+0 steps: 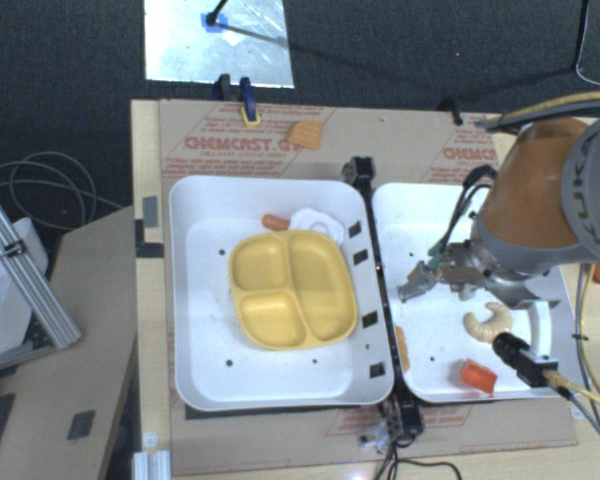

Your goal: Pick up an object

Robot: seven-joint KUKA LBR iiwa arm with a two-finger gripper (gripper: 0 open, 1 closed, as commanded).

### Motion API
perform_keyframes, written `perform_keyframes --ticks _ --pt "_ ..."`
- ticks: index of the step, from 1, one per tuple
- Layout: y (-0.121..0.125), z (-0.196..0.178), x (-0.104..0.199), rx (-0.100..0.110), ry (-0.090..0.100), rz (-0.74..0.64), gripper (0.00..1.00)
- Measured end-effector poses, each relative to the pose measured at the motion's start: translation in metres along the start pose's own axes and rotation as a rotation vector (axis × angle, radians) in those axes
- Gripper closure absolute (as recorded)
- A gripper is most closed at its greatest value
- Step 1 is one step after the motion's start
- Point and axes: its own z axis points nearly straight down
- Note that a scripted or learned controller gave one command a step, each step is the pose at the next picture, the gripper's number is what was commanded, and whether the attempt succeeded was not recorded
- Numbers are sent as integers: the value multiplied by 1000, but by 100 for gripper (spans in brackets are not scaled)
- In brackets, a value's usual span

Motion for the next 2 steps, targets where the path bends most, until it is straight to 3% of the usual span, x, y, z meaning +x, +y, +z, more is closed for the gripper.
perform_keyframes --ticks 1,2 --pt "-19 11 89 5 4 -11 0" --pt "-15 -123 81 -13 2 -4 0"
